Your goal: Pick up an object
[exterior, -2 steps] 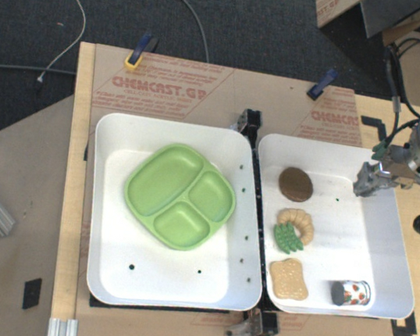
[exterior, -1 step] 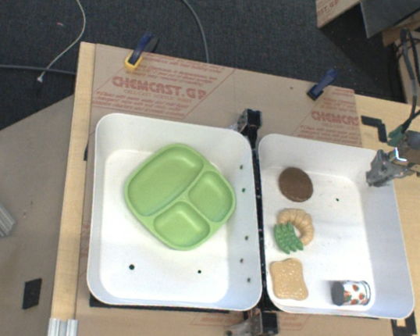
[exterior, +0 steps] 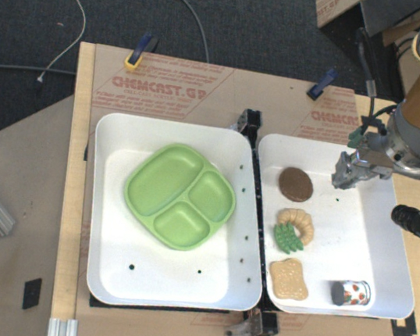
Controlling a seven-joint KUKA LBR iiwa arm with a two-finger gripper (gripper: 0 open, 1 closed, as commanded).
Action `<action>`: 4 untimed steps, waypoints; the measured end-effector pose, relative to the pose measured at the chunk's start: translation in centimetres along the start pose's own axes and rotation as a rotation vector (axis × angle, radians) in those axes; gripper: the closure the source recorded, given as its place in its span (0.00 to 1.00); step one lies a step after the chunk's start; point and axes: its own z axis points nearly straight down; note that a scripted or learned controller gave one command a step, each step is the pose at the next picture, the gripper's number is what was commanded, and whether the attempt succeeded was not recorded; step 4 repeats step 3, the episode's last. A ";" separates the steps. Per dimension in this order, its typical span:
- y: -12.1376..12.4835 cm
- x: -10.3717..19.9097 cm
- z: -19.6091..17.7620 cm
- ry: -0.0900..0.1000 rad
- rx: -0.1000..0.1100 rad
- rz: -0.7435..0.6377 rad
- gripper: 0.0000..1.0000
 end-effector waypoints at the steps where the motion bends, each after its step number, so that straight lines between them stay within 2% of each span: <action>1: 0.7 5.5 0.0 -0.001 -0.001 0.000 1.00; 3: -0.3 16.3 -0.5 -0.001 0.000 0.000 1.00; 4: -0.3 16.3 -0.5 -0.001 0.000 0.000 1.00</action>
